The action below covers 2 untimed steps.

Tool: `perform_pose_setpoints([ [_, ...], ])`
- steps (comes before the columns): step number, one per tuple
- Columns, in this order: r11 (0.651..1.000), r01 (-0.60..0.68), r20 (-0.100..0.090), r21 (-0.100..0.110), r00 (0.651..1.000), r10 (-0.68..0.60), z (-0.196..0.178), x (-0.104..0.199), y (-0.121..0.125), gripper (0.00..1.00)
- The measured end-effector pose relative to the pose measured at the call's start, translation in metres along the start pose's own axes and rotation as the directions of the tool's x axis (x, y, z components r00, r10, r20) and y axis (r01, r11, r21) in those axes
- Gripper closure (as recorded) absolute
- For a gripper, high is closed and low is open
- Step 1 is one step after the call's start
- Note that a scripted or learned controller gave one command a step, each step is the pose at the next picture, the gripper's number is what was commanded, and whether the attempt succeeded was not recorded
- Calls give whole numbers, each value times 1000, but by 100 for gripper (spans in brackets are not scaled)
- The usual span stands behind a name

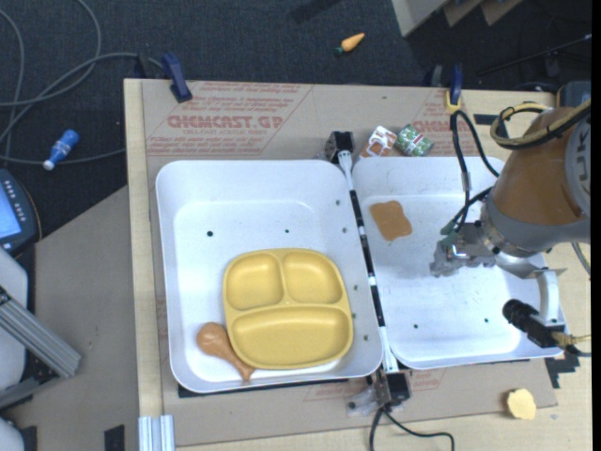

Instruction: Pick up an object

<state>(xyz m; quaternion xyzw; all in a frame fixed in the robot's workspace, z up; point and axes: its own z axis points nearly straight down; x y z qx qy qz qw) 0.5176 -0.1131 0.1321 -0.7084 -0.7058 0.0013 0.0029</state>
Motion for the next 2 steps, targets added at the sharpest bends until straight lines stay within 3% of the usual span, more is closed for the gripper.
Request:
perform_pose_setpoints([
  [1, 1000, 10, 2, -14, 1000, -10, -56, 45, 38, 100],
  [2, 1000, 4, 2, -6, 1000, -4, -53, 42, 35, 0],
])
